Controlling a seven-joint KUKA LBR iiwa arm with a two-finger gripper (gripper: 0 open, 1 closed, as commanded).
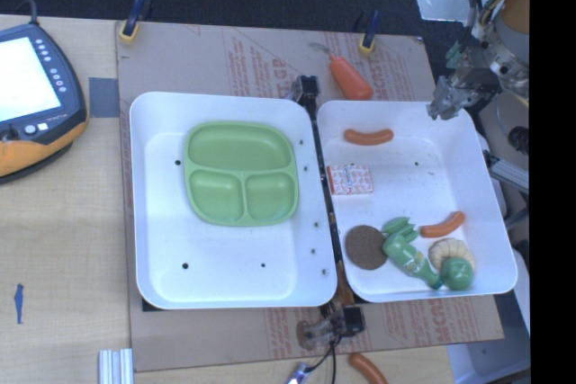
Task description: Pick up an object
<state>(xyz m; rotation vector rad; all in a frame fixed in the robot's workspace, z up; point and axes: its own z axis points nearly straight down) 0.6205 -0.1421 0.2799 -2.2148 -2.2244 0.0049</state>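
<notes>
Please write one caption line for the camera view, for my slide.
Gripper at the right bin's far corner; green tray in the left bin.

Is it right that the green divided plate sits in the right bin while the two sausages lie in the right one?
Not quite. The camera view shows the green divided plate in the left bin; the two sausages do lie in the right bin.

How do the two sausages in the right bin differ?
The upper sausage lies level near the bin's far wall, alone on bare floor; the lower sausage lies tilted near the front, right beside the green toy. The upper one looks slightly longer, and it lies closer to the gripper. Both are orange-red, smooth and lying flat in the right bin.
</notes>
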